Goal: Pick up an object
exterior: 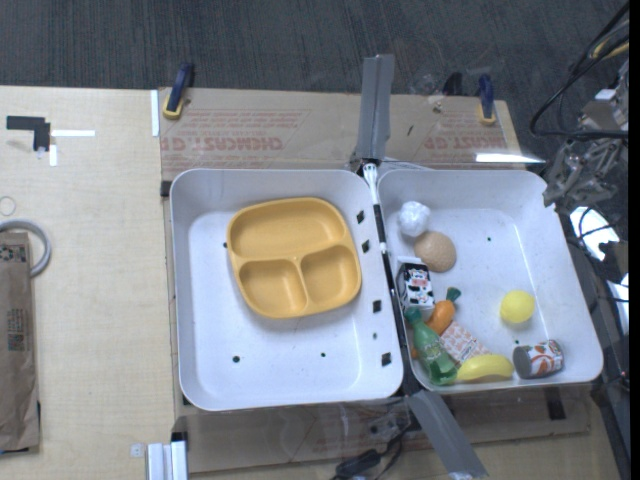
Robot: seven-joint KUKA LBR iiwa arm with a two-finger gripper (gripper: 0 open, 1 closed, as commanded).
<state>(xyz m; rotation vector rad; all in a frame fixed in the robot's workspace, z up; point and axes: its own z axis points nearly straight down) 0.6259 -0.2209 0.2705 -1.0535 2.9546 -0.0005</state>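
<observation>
The gripper [585, 163] is seen at two o'clock, beyond the right bin [560, 268]; its opening cannot be told. The yellow ball [517, 307] lies alone at four o'clock, well apart from the cluttered pile, so a straight descent onto it is advised.

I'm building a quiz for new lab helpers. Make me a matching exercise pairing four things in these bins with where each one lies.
Things:
1. yellow three-compartment plastic tray
2. crumpled white paper ball
3. small yellow ball
4. yellow toy banana

Places:
A. right bin, near its front wall
B. left bin, alone
C. right bin, toward its right side
D. right bin, far left corner

Pairs: 1-B, 2-D, 3-C, 4-A
</observation>
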